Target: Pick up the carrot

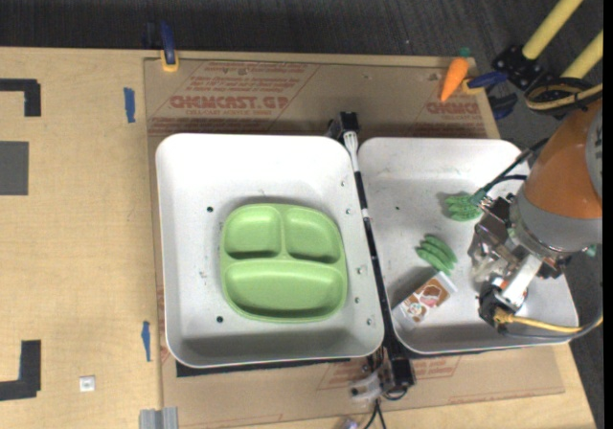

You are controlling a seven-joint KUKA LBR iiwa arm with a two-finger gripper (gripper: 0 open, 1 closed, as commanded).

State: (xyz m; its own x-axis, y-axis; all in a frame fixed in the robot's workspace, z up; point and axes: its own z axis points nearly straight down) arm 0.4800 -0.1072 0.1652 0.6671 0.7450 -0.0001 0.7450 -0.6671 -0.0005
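Observation:
The carrot (454,78), orange with a green top, lies on the cardboard bench behind the right bin (402,164), outside it and near its far right corner. My gripper (486,269) hangs low over the right side of that bin, well in front of the carrot. The wrist's own hardware hides what is under the gripper.
The right bin holds a green pea pod (436,252), a green leafy piece (462,206) and a small printed packet (426,300), all just left of the gripper. A green divided plate (283,259) sits in the left bin (192,226). Yellow poles (565,6) and cables stand at the back right.

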